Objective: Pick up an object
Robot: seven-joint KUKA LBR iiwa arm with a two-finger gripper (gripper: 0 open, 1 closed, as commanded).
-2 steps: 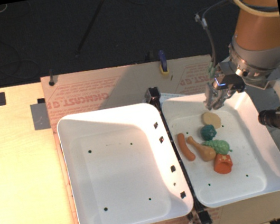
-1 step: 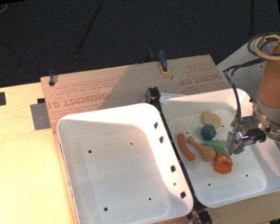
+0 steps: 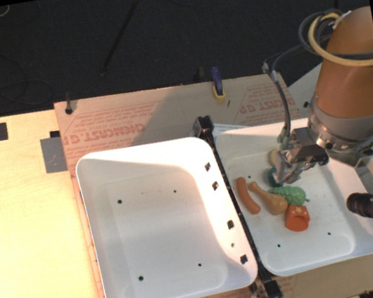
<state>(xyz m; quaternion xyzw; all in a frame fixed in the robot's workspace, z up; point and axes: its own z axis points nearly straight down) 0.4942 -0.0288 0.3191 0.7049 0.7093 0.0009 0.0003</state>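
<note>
The right white bin [image 3: 332, 244] holds a small cluster of toy foods. An orange sausage [image 3: 247, 195] lies at its left, with a tan drumstick [image 3: 270, 199] just right of it. A green leafy piece [image 3: 292, 194] lies beside the drumstick, and a red piece [image 3: 297, 218] sits below it. My gripper [image 3: 285, 171] is down in this bin, directly above the upper edge of the green piece and right of the drumstick's thin end. A small pale object [image 3: 274, 158] lies close beside the gripper at its upper left.
The left white bin [image 3: 102, 195] lies beside the right one, with a black-clipped divider [image 3: 226, 202] between them. The grey and orange arm [image 3: 349, 80] overhangs the right bin's far right corner. A cable [image 3: 283, 103] runs down to the wrist. Cardboard lies under both bins.
</note>
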